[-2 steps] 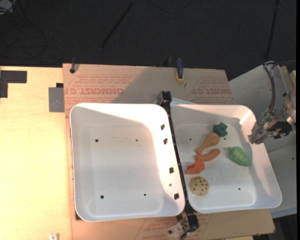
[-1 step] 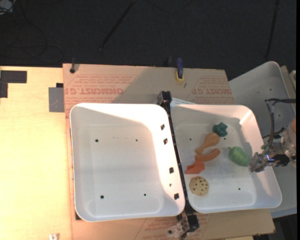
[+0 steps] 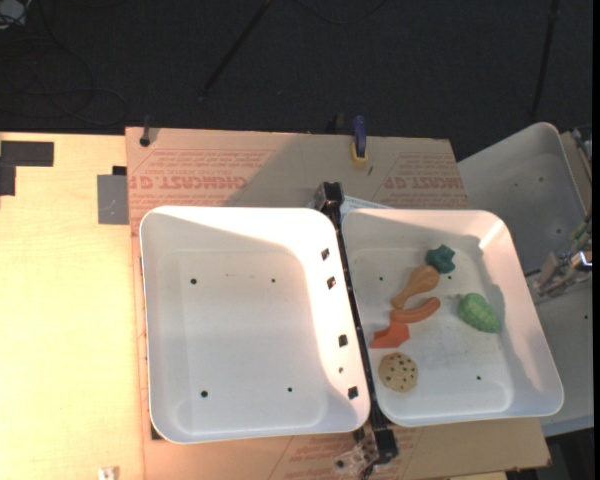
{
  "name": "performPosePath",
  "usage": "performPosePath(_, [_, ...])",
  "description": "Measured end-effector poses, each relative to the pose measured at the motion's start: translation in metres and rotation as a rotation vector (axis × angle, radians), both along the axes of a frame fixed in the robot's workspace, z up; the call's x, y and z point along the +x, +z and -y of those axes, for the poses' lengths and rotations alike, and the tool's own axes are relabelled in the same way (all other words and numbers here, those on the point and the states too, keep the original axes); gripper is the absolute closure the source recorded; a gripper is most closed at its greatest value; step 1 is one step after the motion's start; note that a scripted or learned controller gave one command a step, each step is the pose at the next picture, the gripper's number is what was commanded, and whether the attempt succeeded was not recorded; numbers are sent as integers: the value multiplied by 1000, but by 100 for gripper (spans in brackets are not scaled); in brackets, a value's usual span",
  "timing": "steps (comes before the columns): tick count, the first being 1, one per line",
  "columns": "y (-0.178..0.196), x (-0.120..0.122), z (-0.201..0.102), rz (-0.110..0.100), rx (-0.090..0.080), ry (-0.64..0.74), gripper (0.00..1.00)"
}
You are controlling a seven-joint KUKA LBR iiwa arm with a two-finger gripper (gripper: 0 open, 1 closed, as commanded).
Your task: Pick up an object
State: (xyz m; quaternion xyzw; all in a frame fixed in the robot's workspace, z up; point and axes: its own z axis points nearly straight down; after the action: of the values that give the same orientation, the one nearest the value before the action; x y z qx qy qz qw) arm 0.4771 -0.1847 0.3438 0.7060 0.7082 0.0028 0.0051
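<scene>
The right bin holds several small toys. A tan carrot-like piece with a teal green top lies near the bin's middle. Just below it lies an orange-red curved piece. A light green leafy lump rests to their right. A round tan cookie with dark chips sits near the bin's front left corner. The toys lie apart from each other, except that the tan and orange-red pieces almost touch.
The left bin stands beside the right one, joined by black clips along the shared rim. Both rest on brown cardboard with a blue clamp at the back. A grey metal plate with cables lies at the right.
</scene>
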Motion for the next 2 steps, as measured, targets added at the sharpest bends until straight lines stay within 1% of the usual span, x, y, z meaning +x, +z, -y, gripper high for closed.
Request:
performPosePath(1, [-173, -3, 11, -22, 7, -4, 100])
performPosePath(2, [-57, -1, 15, -4, 0, -2, 100])
